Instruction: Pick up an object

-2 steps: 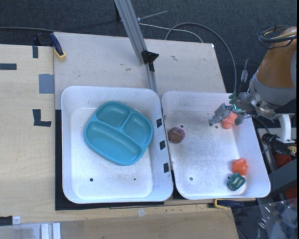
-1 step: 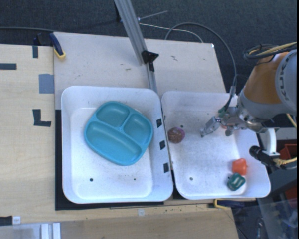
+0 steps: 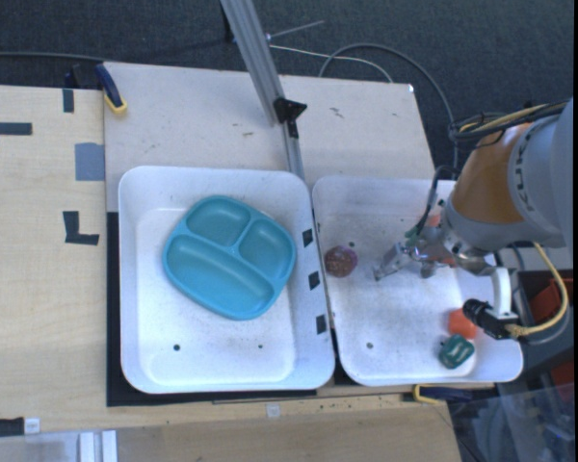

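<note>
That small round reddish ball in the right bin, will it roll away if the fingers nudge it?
Probably. The reddish ball looks round and sits loose on the flat floor of the right bin, touching nothing, so a sideways nudge from the gripper could send it rolling toward the left wall. It looks small, so likely light. Its mottled surface may give some grip.
</note>
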Controlling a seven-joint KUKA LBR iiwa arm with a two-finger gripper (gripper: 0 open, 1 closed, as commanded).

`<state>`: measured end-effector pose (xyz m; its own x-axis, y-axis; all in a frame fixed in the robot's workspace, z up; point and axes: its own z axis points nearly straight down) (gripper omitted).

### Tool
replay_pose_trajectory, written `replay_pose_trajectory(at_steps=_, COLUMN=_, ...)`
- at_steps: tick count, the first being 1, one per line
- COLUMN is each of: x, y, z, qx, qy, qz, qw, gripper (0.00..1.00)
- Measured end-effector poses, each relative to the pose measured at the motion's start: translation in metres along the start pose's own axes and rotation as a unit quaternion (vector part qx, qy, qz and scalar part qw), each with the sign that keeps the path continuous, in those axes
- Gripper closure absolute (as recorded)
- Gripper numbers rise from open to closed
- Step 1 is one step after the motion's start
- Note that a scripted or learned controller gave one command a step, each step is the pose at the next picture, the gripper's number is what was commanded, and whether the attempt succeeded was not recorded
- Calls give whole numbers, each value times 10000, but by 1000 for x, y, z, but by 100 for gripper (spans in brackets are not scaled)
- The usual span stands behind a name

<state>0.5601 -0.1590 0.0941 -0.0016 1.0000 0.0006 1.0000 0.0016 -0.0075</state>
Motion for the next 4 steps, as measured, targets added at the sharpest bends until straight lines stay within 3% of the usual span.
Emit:
replay_pose_trajectory(at_steps=1, x=0, y=1, z=-13, qx=-20, qy=1, qz=-7, qw=10000, gripper=100)
replay_pose_trajectory(at_steps=3, x=-9, y=0, z=-103, qx=-53, qy=-9, qz=1, qw=10000, gripper=100)
replay_pose_trajectory(at_steps=4, x=-9, y=0, z=-121, qx=-44, qy=-4, qz=0, qw=10000, gripper=100)
